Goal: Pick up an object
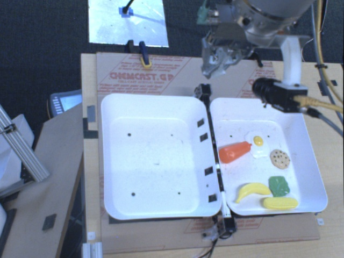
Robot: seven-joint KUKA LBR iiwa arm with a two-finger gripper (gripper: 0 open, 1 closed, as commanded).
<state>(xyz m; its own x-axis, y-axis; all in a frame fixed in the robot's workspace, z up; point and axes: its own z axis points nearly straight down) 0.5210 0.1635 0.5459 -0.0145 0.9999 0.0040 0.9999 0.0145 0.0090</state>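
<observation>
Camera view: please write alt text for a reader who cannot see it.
A robot arm's claw hangs above the bench behind two white bins. The right bin holds a carrot, fried egg, cookie, banana, green piece and corn.

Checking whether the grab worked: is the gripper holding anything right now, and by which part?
Nothing is held. The gripper hangs above the bench behind the bins, with nothing between its fingers.

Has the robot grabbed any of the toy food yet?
Not yet. The end effector hangs above the bench behind the bins, away from the toys. The carrot, egg, cookie, banana, green piece and corn all lie in the right bin. Reaching down and grabbing one is left.
</observation>
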